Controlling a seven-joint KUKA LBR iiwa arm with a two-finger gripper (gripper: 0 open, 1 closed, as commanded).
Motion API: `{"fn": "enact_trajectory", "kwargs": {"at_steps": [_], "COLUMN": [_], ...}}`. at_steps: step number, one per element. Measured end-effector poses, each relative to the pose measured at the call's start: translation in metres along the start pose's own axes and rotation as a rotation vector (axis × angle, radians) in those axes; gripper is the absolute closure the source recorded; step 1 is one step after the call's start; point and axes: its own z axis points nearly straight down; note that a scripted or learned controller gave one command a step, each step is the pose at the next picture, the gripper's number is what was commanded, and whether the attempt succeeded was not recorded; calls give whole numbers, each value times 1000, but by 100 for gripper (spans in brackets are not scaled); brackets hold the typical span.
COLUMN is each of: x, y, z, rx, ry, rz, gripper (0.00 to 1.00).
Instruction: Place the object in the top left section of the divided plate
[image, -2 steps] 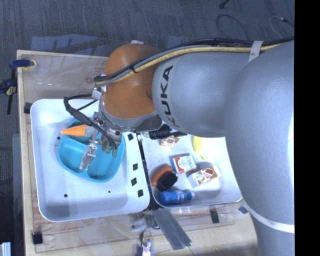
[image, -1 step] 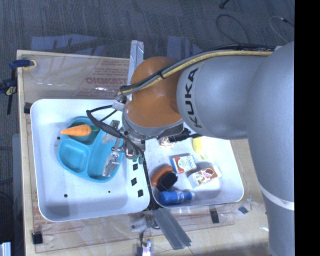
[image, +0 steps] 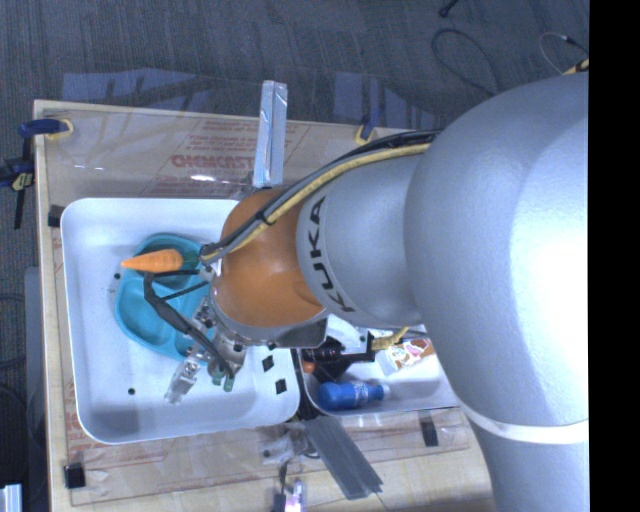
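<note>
White bin (image: 90, 330) holds blue plate (image: 135, 305) with carrot (image: 152, 262); "KUKA" arm (image: 330, 250), end effector (image: 200, 375) released

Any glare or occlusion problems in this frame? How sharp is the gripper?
Camera view: the arm blocks most of the right bin and part of the blue divided plate; glare streaks on the clear sheet behind the bins; gripper small and soft, carrot crisp; soft shadow in the left bin.

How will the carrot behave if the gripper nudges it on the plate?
The carrot looks round and tapered, so it would likely roll in a curve. It lies across the blue plate's upper part, probably a smooth surface, so it may slide. It seems light.
</note>
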Motion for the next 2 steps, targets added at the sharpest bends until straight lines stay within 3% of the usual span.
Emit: {"fn": "enact_trajectory", "kwargs": {"at_steps": [1, 2], "x": [5, 30], "y": [15, 70], "z": [-96, -93], "rx": [-3, -2], "ry": [-5, -3], "rz": [117, 241], "gripper": [0, 0]}}
